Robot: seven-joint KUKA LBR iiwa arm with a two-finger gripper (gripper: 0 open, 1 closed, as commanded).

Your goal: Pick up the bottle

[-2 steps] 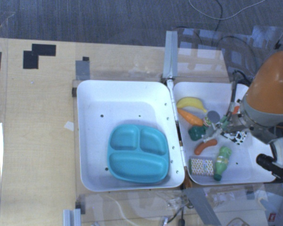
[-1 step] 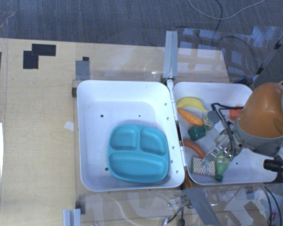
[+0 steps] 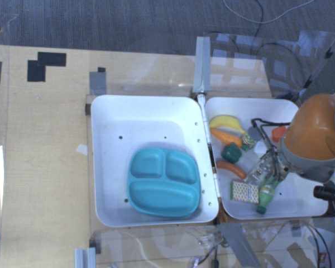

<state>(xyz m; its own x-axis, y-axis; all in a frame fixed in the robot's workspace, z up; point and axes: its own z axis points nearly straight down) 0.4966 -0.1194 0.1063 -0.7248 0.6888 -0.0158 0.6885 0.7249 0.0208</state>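
A tray [image 3: 164, 182] lies in the left bin [image 3: 109, 149]; the bottle [image 3: 264, 196] lies in the right bin [image 3: 301, 205], beside a packet [image 3: 244, 192].

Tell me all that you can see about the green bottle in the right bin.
The bottle is small, green and looks like glossy plastic, with a darker green cap at its lower end. It lies tilted on the floor of the right bin, near the front wall, cap pointing toward the front. The gripper is directly above its upper end, which it partly hides. A speckled rectangular packet lies just left of it, close or touching.

My arm [image 3: 315, 135] reaches in from the right, orange band uppermost, wrist bent down, my gripper [image 3: 266, 172] hanging low beneath it.
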